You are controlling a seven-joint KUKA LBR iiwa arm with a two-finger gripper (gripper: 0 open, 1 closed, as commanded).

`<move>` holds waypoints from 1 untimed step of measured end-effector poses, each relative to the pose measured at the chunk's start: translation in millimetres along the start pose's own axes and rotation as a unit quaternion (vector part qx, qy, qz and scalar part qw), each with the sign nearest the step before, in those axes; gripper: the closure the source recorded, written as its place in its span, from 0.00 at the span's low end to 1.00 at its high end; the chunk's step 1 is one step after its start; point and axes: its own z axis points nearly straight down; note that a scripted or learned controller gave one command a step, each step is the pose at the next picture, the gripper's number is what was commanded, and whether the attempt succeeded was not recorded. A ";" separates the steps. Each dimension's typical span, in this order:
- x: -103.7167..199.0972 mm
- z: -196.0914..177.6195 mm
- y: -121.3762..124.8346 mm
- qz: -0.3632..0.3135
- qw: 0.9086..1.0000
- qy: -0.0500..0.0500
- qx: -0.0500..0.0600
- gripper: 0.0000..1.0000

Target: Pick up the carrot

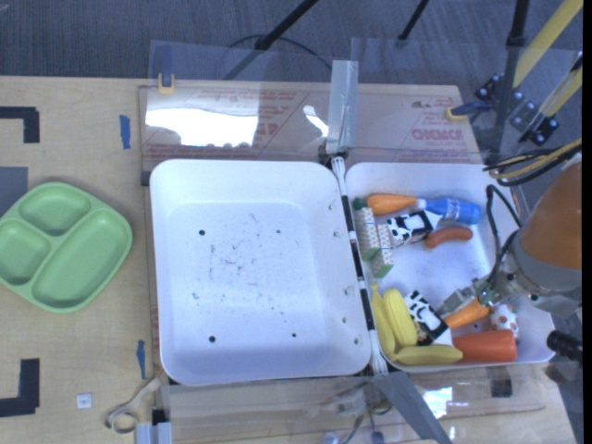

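Observation:
An orange carrot (392, 202) with a green tip lies at the back of the right bin (416, 168), next to a blue bottle (455, 210). A second, smaller orange carrot-like piece (467, 314) lies near the bin's front right. My gripper (474, 296) hangs low over that corner, right at the small orange piece and touching or nearly touching it. The arm's orange band (555, 225) is above it at the right edge. The wrist hides part of the bin's right side.
The right bin also holds a reddish sausage (449, 237), a black-and-white toy (408, 227), yellow corn (398, 316), a banana (427, 355) and a large red-orange vegetable (485, 345). The left bin (250, 276) adjoins it. A green divided plate (60, 245) sits far left.

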 end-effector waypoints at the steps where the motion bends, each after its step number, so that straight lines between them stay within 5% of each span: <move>1: -31.7 0.1 22.8 -0.223 0.975 -0.001 -0.001 0.00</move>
